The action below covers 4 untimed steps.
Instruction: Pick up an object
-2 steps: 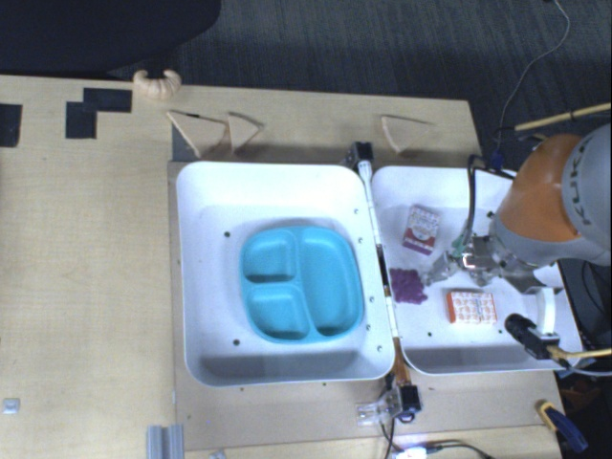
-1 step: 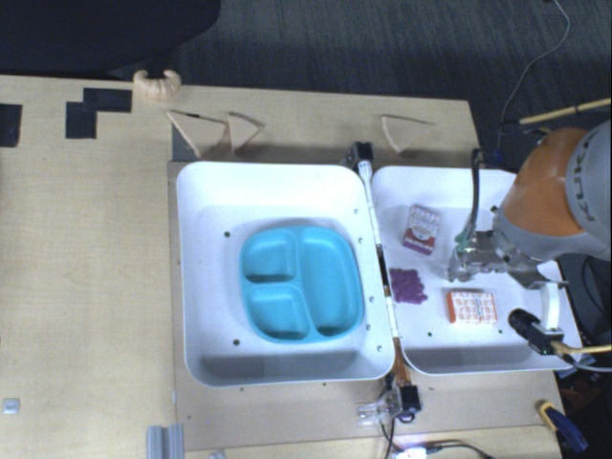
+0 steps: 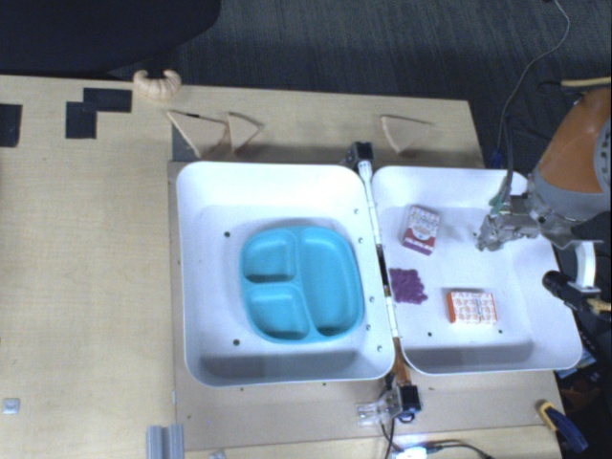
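Three small objects lie in the right bin (image 3: pixel 535 352): a red and white box (image 3: pixel 421 229) toward the back, a purple bunch of grapes (image 3: pixel 408 286) near the divider, and an orange and white box (image 3: pixel 471 307) toward the front. My gripper (image 3: pixel 491 234) hangs over the back right part of that bin, to the right of the red and white box and apart from it. I see nothing between its fingers.
The left bin (image 3: pixel 206 247) holds a blue compartment tray (image 3: pixel 301 280). A dark rail (image 3: pixel 378 247) separates the two bins. The wooden bench (image 3: pixel 86 285) stretches to the left. Cables and clips lie near the front edge.
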Tool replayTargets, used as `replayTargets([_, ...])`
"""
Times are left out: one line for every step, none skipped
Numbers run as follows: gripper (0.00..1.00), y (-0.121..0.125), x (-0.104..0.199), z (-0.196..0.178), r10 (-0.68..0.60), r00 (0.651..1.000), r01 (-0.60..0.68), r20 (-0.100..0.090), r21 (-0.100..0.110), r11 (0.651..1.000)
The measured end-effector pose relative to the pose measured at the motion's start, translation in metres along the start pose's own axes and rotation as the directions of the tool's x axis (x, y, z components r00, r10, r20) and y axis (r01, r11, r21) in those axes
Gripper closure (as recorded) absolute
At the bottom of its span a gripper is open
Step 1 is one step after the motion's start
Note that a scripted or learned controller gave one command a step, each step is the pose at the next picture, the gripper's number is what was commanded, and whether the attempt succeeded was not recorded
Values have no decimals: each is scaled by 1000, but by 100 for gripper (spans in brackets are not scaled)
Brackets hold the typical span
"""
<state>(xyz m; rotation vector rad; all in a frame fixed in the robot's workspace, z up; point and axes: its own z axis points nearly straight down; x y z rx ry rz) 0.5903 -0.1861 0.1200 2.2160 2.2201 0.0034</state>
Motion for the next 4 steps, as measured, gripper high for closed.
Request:
replayTargets([0, 0, 1, 0, 0, 1000, 0, -1, 1, 1000])
replayTargets([0, -81, 22, 33, 0, 1000, 0, -1, -1, 1000])
replayTargets([100, -78, 22, 21, -1, 1000, 1, 1, -8, 1000])
replayTargets([100, -102, 46, -81, -3, 1000, 3, -1, 0, 1000])
